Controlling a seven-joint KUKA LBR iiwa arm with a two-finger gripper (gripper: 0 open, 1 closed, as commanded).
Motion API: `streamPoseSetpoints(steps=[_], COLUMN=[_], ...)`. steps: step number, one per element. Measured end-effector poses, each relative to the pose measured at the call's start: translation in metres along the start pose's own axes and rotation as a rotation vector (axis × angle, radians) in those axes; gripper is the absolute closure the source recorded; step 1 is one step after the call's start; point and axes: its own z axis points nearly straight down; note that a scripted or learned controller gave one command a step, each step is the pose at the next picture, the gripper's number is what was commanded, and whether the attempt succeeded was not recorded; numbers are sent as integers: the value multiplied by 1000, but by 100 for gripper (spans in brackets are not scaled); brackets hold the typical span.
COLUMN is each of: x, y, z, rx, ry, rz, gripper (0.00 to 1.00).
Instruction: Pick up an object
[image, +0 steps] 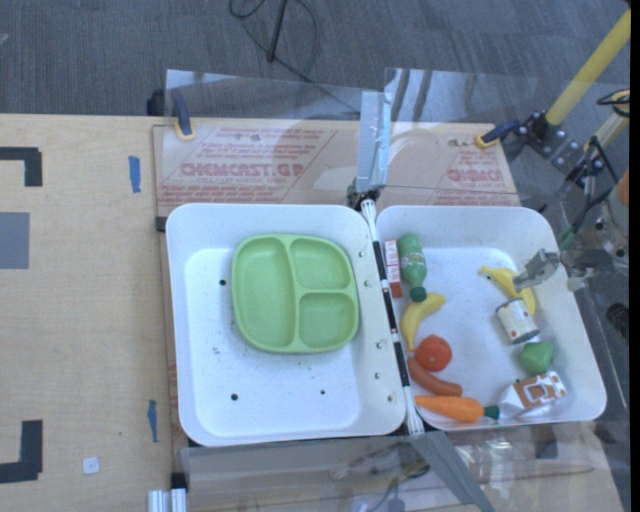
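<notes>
The right bin (470, 225) holds several toy foods. A green bottle (411, 258) lies by its left wall, with a yellow banana (418, 316) below it. Further down are a red tomato (433, 352), a sausage (434, 381) and an orange carrot (455, 408). On the right side lie a second banana (508, 284), a small can (516, 322), a green fruit (537, 355) and a small carton (540, 392). My gripper (545, 265) comes in over the bin's right rim, just right of the second banana and above the can. Nothing shows between its tips.
The left bin (200, 380) carries a green divided plate (296, 293). A small red and white box (392, 266) rests against the divider between the bins. Cardboard sheets lie behind both bins, and yellow poles and cables stand at the far right.
</notes>
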Motion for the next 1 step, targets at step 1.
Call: streamPoseSetpoints(steps=[1], x=[5], y=[-16], z=[90], rx=[-9], ry=[9], rz=[76], gripper=[0])
